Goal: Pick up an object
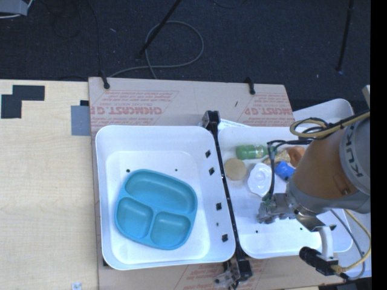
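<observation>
Arm over the right bin, gripper low above its floor.

The gripper hangs near the middle of the right bin, just below a white object; whether it is parted or closed I cannot tell. Along that bin's far edge lie a green bottle, a tan disc, a blue piece and an orange piece, close together. The left bin carries a blue tray with three compartments, towards its near edge.
</observation>
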Available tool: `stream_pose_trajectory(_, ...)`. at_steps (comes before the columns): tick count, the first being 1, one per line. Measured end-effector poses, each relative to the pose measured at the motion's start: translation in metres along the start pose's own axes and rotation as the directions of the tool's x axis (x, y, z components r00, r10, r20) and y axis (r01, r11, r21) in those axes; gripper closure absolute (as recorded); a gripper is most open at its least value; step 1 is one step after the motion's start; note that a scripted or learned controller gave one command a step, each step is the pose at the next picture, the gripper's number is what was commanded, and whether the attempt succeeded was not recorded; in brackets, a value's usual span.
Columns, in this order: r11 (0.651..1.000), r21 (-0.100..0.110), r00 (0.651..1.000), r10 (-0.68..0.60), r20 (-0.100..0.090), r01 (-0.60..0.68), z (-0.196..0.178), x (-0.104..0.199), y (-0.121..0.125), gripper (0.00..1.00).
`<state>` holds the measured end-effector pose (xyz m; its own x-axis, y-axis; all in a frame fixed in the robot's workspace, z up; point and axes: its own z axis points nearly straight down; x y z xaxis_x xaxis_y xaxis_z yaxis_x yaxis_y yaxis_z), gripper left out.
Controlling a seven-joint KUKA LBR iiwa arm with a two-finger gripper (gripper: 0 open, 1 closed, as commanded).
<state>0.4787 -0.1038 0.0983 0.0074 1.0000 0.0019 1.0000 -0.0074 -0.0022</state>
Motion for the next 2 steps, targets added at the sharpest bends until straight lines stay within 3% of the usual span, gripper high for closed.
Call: stream_pose_trajectory(2,1.0,-0.005,1.0,-0.009,0.002,0.009,-0.124,0.003,-0.003,1.0)
